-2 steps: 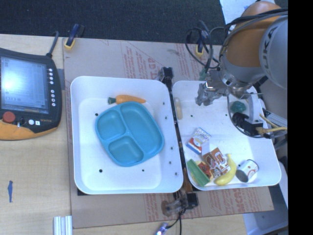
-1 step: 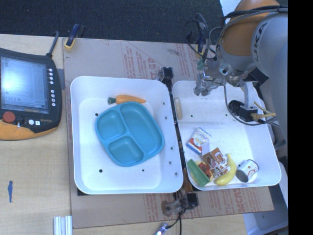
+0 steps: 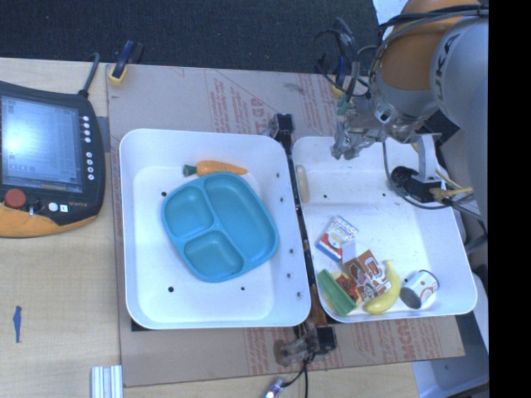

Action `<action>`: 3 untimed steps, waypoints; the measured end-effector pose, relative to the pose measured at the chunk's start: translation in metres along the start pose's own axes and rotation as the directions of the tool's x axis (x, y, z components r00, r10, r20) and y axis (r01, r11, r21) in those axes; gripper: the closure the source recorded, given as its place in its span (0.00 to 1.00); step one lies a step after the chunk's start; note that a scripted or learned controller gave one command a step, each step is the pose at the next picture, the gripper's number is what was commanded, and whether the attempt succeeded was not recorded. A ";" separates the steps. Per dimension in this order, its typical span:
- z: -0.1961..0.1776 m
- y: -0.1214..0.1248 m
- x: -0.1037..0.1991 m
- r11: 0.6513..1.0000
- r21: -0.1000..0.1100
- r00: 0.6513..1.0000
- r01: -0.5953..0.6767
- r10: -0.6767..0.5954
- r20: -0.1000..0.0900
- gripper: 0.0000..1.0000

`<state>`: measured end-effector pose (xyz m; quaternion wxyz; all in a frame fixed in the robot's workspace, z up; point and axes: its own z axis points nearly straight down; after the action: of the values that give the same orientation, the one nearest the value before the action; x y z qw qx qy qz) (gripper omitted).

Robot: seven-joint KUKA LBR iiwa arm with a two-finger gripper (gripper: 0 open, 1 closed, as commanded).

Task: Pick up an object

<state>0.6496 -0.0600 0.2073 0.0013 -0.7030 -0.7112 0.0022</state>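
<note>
Two bins sit side by side on the bench. The left bin (image 3: 133,222) holds a plate (image 3: 219,226) in its middle, and a toy carrot (image 3: 216,169) lies touching the plate at 12 o'clock. In the right bin (image 3: 448,247), a small packet (image 3: 337,239) sits near the middle. At its 5 o'clock lie a snack pack (image 3: 366,276), a banana (image 3: 385,293) and a cup (image 3: 419,289), close together. The gripper (image 3: 348,146) is at the bin's 11 o'clock. A tablet (image 3: 46,160) lies at 9 o'clock of the left bin.
</note>
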 end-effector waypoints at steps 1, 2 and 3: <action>-0.010 0.000 0.000 1.000 0.002 1.000 0.006 -0.006 0.001 1.00; -0.021 0.000 0.000 1.000 0.003 1.000 0.012 -0.012 0.001 1.00; -0.031 0.000 -0.001 1.000 0.004 1.000 0.018 -0.018 0.002 1.00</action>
<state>0.6501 -0.0606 0.2382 0.0019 -0.6966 -0.7175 0.0043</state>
